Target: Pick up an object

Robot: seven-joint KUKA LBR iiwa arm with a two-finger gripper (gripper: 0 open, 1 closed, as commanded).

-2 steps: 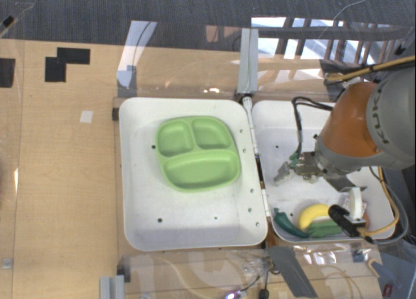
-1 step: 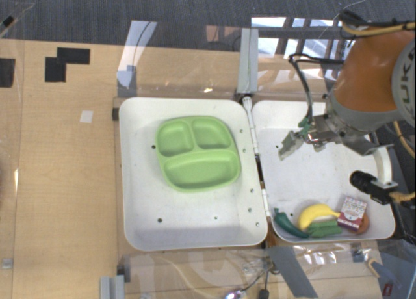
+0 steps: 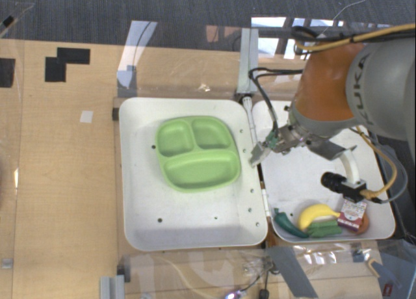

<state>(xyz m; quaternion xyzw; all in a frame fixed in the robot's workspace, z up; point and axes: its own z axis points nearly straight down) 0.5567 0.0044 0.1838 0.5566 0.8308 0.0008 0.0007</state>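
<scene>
A: How far along is the pick?

B: By my reading, barely begun. The hand (image 3: pixel 263 149) hangs over the seam between the two white bins, and I see nothing between its fingers. Whether they are spread or clenched I cannot tell; the tip is too small and dark.

A: So where are the things to grab?

B: All lie below and to the right of the hand, in the near corner of the right bin (image 3: pixel 286 181): one banana (image 3: pixel 316 214), one green piece (image 3: pixel 305 227) touching it, and one small red-and-white carton (image 3: pixel 353 215) just beside.

A: And to the hand's left?

B: One green divided plate (image 3: pixel 197 153) in the left bin (image 3: pixel 140 181), untouched. The reach, the grip and the lift all remain.
</scene>
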